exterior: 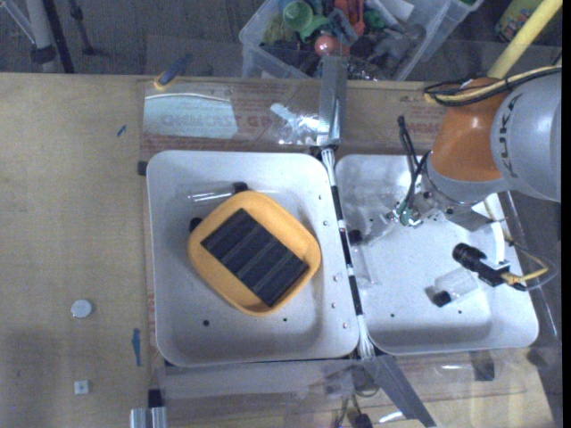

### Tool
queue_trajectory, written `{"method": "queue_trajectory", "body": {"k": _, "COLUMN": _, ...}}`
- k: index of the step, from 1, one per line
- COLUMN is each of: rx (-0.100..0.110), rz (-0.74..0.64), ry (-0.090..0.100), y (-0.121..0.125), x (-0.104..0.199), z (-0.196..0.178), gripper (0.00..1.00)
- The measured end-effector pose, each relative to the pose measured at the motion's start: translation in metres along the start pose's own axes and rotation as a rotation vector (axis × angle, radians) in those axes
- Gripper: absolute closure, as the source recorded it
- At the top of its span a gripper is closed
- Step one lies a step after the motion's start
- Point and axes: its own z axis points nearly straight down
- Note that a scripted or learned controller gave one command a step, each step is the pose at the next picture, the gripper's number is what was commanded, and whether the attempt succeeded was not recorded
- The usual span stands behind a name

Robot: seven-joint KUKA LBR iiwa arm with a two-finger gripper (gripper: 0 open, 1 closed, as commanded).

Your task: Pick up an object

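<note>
A yellow, rounded-square object [254, 251] with a black slatted top lies tilted in the middle of the left bin [169, 328]. A thin clear stick [214, 192] lies just behind it. My gripper [408, 214] hangs over the upper middle of the right bin [428, 328], below the grey wrist and its orange band [464, 141]. Something small, greenish and metallic shows at its tip. I cannot make out anything held. The gripper is well to the right of the yellow object, across the wall between the bins.
Behind the bins a clear crate of toys [357, 16] stands on the floor. A crumpled plastic wrapper [299, 125] and a flat clear bag [189, 114] lie on the bench behind the left bin. A small grey disc [81, 308] sits on the bench at far left.
</note>
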Motion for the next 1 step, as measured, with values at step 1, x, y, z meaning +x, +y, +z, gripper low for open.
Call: {"method": "queue_trajectory", "body": {"k": 1, "rx": -0.006, "rz": 0.003, "ry": -0.001, "y": 0.0017, "x": -0.0009, "z": -0.012, "gripper": 1.0}}
